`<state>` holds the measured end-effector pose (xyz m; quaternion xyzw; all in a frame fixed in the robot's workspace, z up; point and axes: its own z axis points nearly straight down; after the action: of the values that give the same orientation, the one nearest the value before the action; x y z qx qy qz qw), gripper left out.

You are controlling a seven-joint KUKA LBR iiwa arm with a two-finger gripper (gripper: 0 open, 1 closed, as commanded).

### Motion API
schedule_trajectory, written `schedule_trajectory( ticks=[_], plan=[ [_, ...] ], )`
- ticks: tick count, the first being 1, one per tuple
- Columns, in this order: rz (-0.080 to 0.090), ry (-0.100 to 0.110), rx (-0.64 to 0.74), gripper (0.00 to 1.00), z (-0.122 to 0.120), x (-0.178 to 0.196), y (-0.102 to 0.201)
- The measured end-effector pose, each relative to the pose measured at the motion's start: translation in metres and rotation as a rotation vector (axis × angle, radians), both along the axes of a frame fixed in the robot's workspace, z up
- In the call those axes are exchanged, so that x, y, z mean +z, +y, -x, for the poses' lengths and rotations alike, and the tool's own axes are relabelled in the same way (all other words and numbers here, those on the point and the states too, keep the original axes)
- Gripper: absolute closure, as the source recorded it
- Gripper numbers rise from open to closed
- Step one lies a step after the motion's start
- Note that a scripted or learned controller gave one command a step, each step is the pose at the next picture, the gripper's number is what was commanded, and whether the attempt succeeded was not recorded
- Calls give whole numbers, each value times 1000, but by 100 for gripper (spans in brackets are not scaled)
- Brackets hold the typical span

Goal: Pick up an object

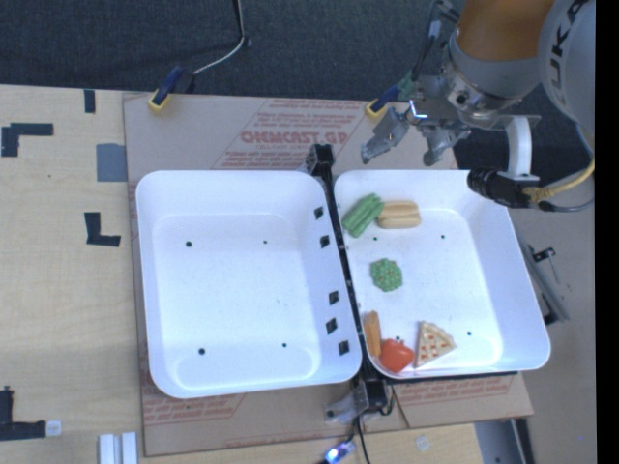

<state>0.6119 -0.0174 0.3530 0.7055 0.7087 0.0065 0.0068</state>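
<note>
My gripper (410,143) hangs open above the far rim of the right bin (503,259), with nothing between its two fingers. Below it in that bin lie a green pickle-like piece (362,214) and a tan bread roll (397,216), side by side. A green broccoli floret (387,275) sits near the bin's middle. At the near edge are an orange carrot stick (371,331), a red tomato (395,356) and a pizza slice (433,343).
The left bin (232,278) adjoins the right one along a black clipped seam (334,259). Both rest on a cardboard sheet (280,138). A yellow-blue clamp (166,90) and a cable sit at the far left of the sheet.
</note>
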Motion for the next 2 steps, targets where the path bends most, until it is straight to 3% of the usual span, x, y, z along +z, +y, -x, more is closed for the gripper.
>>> schedule_trajectory(
  ticks=[1,2],
  plan=[
    [-2,12,1,0,49,62,37],
    [-3,14,1,0,117,109,67]
  ],
)
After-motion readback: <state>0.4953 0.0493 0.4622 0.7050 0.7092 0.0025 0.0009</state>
